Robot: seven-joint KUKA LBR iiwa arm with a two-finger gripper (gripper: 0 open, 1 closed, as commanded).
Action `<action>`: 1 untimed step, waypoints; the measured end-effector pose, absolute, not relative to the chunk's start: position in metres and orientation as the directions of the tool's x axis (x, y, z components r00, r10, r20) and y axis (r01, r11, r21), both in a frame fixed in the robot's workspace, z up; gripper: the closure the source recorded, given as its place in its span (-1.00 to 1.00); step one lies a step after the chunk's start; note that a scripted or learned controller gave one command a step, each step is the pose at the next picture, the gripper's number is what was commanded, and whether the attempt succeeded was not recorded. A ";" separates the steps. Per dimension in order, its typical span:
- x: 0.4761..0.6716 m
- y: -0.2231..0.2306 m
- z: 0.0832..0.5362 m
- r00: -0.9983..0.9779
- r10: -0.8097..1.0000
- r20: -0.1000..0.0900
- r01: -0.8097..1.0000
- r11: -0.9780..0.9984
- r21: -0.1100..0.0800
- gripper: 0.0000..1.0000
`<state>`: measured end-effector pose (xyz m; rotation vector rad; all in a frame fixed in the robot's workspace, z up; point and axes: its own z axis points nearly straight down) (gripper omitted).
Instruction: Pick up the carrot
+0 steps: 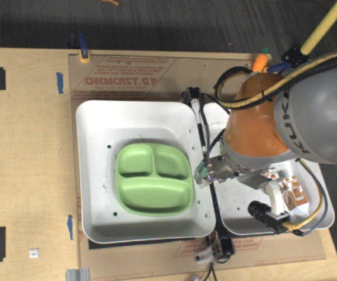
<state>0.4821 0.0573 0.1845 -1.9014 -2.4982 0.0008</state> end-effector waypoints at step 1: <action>0.499 0.040 0.248 -0.619 0.786 -0.001 0.786 0.619 0.001 1.00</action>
